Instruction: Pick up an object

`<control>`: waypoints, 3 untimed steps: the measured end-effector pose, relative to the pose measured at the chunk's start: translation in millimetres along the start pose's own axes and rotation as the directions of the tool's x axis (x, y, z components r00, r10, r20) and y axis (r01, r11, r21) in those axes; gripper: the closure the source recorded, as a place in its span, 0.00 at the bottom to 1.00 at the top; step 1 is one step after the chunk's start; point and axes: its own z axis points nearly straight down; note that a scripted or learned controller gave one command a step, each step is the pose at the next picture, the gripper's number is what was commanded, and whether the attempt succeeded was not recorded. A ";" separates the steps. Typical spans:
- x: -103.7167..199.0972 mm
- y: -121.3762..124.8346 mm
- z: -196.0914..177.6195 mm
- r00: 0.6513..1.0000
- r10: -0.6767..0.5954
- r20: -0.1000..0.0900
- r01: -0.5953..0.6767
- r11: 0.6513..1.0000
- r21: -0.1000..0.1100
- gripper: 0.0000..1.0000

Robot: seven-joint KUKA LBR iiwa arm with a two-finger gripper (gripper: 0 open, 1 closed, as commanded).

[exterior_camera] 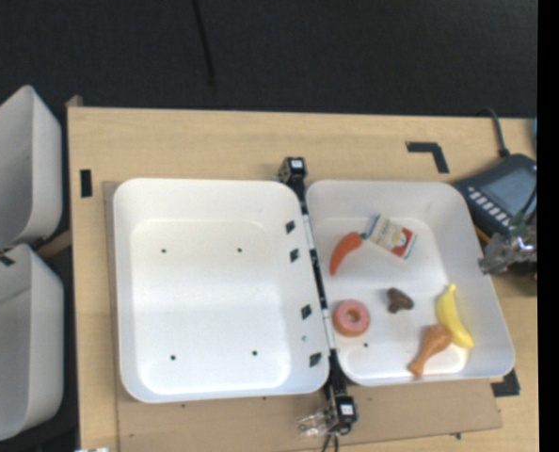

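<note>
Gripper (503, 252), as far as it can be made out, is parked at the outer rim of the near bin (407, 194), level with the rim's middle and not over the contents. The part is small and blurred at the view's edge, so whether it is wide, narrow or loaded cannot be told. Nothing is seen hanging from it.

Task status: judged not started, or at reset. No object is lifted; all six items rest on the near bin's floor.

Positions from the gripper:
- banana (454, 316): nearest, just inside the rim and toward the bench's front
- orange drumstick-shaped toy (430, 348): just beyond the banana, touching or nearly touching its lower end
- brown lump (399, 299): further in, standing apart from the others
- small carton (392, 237): further in, roughly level with the gripper
- red pepper (346, 250): just past the carton
- pink doughnut (352, 317): farthest, close to the divider with the far bin (204, 290)

Left to do: target selection, travel over the bin, descent, closure, lift. The brown lump and the doughnut are judged the cleanest picks, since each is well clear of its neighbours.
</note>
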 end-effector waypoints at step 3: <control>1.4 -5.2 181.7 1.000 -0.003 -0.017 0.003 1.000 0.020 0.00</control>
